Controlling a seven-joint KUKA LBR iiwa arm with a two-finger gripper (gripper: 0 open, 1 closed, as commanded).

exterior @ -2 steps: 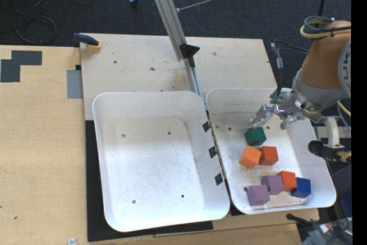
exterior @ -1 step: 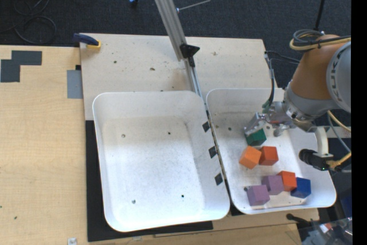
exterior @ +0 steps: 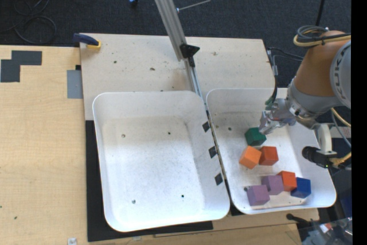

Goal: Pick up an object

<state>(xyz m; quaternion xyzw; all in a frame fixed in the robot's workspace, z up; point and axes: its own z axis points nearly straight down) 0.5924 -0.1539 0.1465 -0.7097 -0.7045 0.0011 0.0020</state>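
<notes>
the grey arm (exterior: 321,74) with its orange band comes in from the right and bends down over the right bin (exterior: 229,101), one of two shallow white bins set side by side on the desk (exterior: 137,63). the jaws (exterior: 267,126) hang low over the middle of that bin, right at the upper right edge of a dark green block (exterior: 254,136). they look to be touching or nearly touching the block, but how far apart they stand, and whether the green block sits between them, cannot be told from this angle.

all the loose blocks lie in the right bin. the green block is the farthest of them, about midway along the bin. just nearer than it are an orange block (exterior: 250,156) and a red-brown block (exterior: 269,155), side by side and touching or close to it, the orange one on the left. nearer still, toward the bin's near right corner, sits a tight group: two purple blocks (exterior: 258,194), one at the near edge and one just behind it to the right, then a small red block (exterior: 289,180) and a blue block (exterior: 301,187) at the far right of the cluster.

the left bin (exterior: 114,123) is larger in the view, its floor marked with small dark specks. a slanted metal rail (exterior: 169,11) rises from the seam between the two bins toward the far side, topped with a checkered tag. a blue and yellow clamp (exterior: 87,41) sits at the desk's far left corner. light wooden boarding (exterior: 40,146) covers the left of the scene, and dark carpet with cables lies beyond.
</notes>
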